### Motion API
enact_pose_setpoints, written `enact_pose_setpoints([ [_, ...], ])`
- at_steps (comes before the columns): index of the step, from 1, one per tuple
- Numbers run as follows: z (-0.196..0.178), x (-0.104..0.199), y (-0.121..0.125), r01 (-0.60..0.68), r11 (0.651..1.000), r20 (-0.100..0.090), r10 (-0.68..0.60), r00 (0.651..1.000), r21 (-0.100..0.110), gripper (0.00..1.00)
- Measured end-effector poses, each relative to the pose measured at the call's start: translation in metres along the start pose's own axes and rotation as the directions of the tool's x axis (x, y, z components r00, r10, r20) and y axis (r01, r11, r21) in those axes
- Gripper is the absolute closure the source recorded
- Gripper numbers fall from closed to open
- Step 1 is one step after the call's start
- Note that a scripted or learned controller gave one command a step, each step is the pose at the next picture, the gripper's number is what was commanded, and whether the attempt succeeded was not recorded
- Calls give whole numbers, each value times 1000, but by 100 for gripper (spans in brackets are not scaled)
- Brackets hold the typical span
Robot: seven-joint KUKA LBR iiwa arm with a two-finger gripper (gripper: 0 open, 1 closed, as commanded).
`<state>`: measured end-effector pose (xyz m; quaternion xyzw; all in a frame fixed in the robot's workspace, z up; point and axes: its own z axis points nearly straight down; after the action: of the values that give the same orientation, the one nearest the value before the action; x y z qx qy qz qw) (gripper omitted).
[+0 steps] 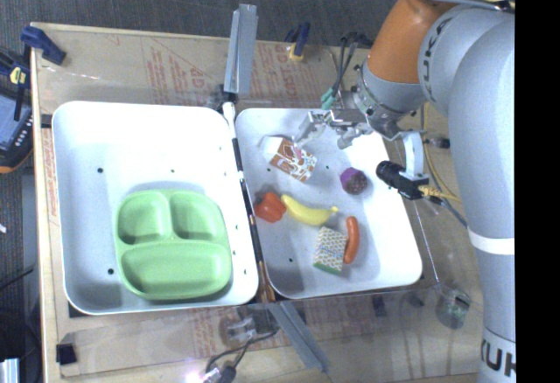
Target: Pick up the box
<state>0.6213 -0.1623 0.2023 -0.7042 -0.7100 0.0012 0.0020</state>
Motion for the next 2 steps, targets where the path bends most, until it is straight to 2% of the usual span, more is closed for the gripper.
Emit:
enact_pose_setpoints([
  [1, 28, -35, -94, 185, 983, 1, -185, 983, -2, 0],
  [2, 82, -46, -141, 236, 972, 0, -236, 972, 0, 0],
])
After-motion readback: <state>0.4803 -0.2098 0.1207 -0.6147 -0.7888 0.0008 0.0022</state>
